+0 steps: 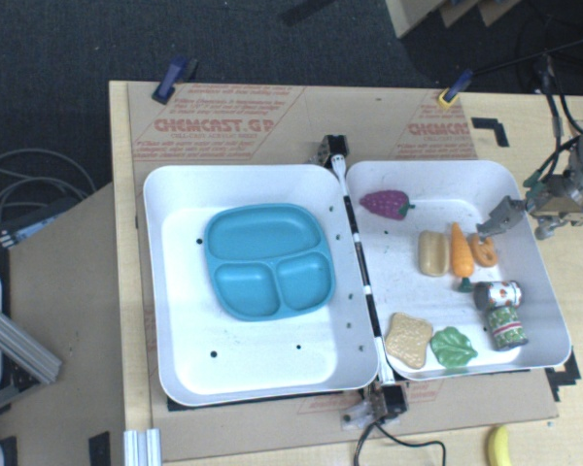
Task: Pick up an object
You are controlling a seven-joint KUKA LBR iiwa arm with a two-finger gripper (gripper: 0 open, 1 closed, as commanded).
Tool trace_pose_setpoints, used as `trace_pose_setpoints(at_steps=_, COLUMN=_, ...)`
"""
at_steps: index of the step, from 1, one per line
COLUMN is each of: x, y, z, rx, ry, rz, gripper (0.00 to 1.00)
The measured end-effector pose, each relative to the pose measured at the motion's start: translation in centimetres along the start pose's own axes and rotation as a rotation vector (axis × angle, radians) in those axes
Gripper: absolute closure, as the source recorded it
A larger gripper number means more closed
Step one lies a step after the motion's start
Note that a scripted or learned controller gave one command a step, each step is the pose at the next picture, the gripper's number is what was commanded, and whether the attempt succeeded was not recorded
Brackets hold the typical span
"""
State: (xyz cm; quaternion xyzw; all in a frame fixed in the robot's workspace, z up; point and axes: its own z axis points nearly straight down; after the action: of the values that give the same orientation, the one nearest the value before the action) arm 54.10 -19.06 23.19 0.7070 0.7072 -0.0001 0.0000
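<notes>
Just left of the fingers lies the carrot.

Grey metal wrist block at the right edge, dark grey fingers, black cables trailing above

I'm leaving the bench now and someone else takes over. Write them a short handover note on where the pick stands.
Gripper: over the right bin's far right side, just above the orange carrot; nothing seen held.
Right bin holds: purple grapes, tan bread roll, carrot, two cans, cracker, green leaf.
Left bin: blue divided plate.
Done: arm positioned near the carrot.
Left: grasp and lift an object.
</notes>
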Motion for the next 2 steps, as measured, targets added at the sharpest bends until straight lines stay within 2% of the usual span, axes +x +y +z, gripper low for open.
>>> trace_pose_setpoints(at_steps=1, x=-0.6, y=2.2, z=13.7, rx=-0.001, ry=0.0, rz=0.001, gripper=0.0)
trace_pose_setpoints(at_steps=2, x=3.5, y=2.5, z=14.3, rx=-0.009, ry=-0.004, rz=0.0, gripper=0.0)
